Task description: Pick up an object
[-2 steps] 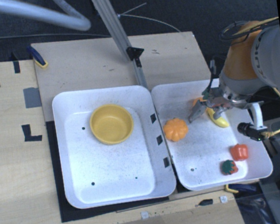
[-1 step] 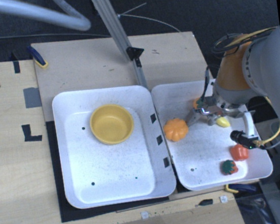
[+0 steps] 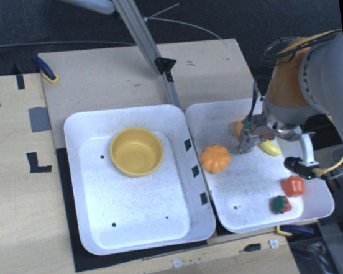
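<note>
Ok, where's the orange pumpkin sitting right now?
The orange pumpkin lies in the right bin, near its left wall, left of the gripper.

The grey arm (image 3: 324, 82) comes in from the right of the scene, its thick upper section filling the far right side. The orange band (image 3: 287, 83) sits above the wrist, facing left, with dark cables looping over and beside it. Below the band the wrist angles down and to the left, ending in the gripper (image 3: 247, 141), whose dark metal body points down and leftward, low
</note>
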`<act>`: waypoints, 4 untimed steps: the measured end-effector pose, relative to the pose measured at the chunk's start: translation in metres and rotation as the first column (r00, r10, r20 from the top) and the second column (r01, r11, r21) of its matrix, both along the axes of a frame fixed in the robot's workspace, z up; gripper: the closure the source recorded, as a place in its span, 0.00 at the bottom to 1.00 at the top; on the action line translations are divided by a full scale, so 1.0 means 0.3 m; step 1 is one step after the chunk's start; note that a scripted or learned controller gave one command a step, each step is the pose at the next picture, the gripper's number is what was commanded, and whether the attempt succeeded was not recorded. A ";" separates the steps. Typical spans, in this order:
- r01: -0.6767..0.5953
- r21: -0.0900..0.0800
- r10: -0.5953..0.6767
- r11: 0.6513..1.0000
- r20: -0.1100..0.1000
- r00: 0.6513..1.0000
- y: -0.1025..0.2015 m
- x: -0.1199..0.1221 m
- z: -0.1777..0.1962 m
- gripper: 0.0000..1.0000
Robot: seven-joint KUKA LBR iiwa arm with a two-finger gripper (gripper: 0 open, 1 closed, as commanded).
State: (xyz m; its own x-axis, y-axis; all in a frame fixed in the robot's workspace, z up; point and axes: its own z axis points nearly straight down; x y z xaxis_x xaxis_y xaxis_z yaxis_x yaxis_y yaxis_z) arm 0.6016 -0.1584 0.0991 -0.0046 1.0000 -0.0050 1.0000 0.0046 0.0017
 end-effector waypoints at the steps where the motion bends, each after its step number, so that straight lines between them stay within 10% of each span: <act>1: 0.003 0.004 -0.003 1.000 0.000 1.000 -0.016 -0.006 0.201 1.00; 2: 0.002 0.003 -0.002 1.000 0.001 1.000 -0.009 -0.008 0.408 1.00; 4: 0.000 0.005 0.000 1.000 -0.006 1.000 0.131 -0.051 0.449 1.00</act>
